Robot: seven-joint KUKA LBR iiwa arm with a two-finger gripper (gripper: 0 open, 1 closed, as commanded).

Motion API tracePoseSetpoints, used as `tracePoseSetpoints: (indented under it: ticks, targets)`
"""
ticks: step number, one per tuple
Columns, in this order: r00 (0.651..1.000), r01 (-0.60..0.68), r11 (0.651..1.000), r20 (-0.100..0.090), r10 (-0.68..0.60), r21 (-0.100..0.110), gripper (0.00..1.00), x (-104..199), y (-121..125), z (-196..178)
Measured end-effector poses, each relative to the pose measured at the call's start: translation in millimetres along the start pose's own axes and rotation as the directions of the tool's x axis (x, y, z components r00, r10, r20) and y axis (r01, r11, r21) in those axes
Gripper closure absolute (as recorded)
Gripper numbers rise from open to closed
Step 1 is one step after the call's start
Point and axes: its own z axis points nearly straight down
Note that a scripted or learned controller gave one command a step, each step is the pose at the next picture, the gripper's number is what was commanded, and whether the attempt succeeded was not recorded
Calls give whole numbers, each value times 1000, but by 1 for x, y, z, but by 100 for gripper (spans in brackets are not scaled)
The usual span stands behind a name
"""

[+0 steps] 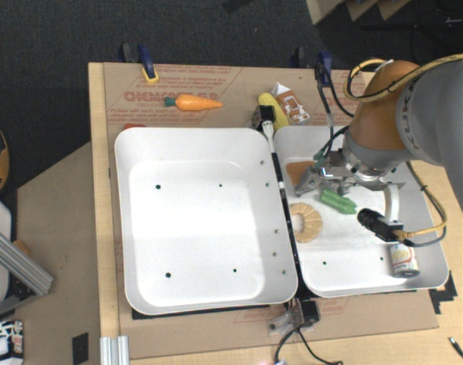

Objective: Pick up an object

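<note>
Two smooth, glossy white plastic bins (193,219) are set on a matt brown cardboard sheet (178,90) printed in red. The arm (436,112) is cased in smooth grey with a shiny orange band (379,120).

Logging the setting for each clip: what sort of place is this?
Probably a robotics lab grasping bench: two white bins side by side on a clamped cardboard-covered board, toy items such as a carrot lying about, and a KUKA arm over the right bin.
</note>
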Motion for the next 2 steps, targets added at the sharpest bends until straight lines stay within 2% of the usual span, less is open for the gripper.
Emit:
tracePoseSetpoints:
  ticks: [1, 2]
  targets:
    - [1000, 3, 1000, 4, -3, -14, 0, 2, 34, -3]
    - [1000, 6, 1000, 4, -6, -20, 0, 94, 68, -109]
